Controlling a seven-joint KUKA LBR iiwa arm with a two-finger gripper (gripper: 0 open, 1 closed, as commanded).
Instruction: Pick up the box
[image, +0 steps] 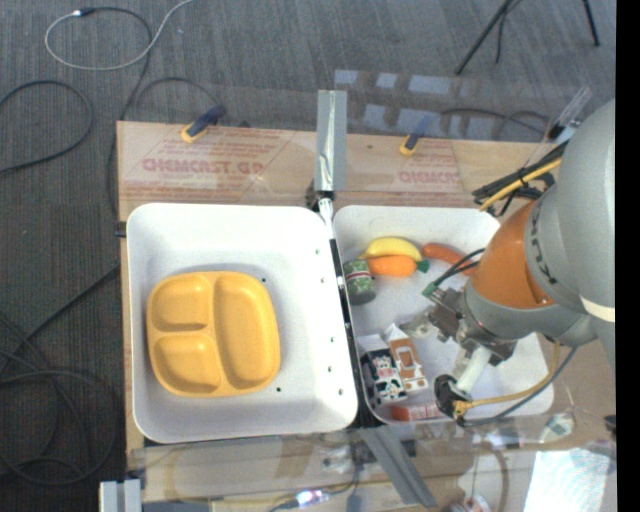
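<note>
A small brown and white box lies tilted in the front part of the right bin. A black and white carton touches its left side. My gripper hangs over the bin just up and right of the brown box, under the orange wrist band. Nothing shows between the gripper and the box, and the box rests on the bin floor.
A banana, an orange carrot, a longer carrot and a dark can lie at the back of the right bin. A red item sits by its front wall. The left bin holds a yellow divided plate.
</note>
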